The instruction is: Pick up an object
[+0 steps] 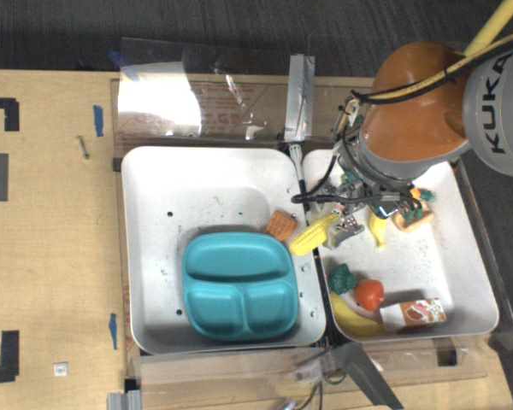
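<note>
The gripper (346, 220) hangs at the frame's middle right, near the toy corn (313, 234). I cannot tell its state. It may bump the corn away.

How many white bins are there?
2. The left bin holds a teal divided plate. The right bin holds toy foods, and the arm covers part of it.

Even overhead light, glare on the clear plastic sheet (188, 101), slightly soft focus.
</note>
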Motion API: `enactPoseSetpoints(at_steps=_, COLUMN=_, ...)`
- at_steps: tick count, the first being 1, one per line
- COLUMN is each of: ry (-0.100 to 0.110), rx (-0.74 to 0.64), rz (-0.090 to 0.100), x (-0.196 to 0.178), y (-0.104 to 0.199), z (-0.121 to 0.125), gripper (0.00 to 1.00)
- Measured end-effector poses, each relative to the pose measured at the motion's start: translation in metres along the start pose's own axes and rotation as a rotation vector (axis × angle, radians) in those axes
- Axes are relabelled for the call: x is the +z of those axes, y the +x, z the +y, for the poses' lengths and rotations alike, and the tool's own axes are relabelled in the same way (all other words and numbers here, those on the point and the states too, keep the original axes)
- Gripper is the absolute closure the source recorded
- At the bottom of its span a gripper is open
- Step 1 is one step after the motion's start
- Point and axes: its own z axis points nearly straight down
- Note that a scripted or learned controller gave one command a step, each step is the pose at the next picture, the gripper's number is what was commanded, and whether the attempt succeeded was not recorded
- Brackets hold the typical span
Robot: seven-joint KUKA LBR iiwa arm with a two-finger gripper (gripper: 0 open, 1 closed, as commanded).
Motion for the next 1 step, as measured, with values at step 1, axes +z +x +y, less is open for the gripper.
enactPoseSetpoints(at_steps=1, ry=0.0, rx=0.022, rz=-0.002, x=0.0171, y=-0.1043, z=-0.0048, gripper=1.0)
